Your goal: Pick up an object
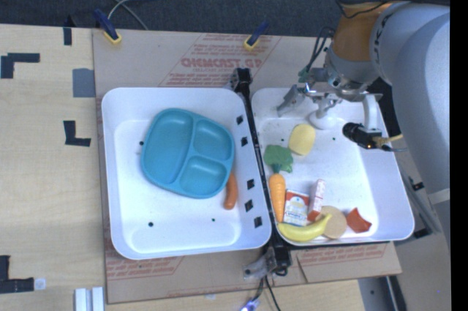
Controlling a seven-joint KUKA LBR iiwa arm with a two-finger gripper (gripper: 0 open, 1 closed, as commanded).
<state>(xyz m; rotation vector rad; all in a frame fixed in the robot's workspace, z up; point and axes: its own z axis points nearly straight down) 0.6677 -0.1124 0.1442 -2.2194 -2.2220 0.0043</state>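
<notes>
My gripper [303,108] hangs over the far end of the right bin [380,178], its two fingers spread open with nothing between them. A pale yellow lemon-like piece [302,139] lies just below the fingertips, apart from them. Beside it sits a green toy vegetable [278,157]. Nearer the front lie a carrot [277,192], a red and white carton [296,207], a small tube [318,194], a banana [303,231], a tan disc [335,223] and a red piece [358,219].
The left bin [121,178] bears a blue divided plate [188,154] and a small orange piece [231,192] by its right wall. The divider [252,156] between the bins runs just left of the green vegetable. The arm's bulk covers the right side.
</notes>
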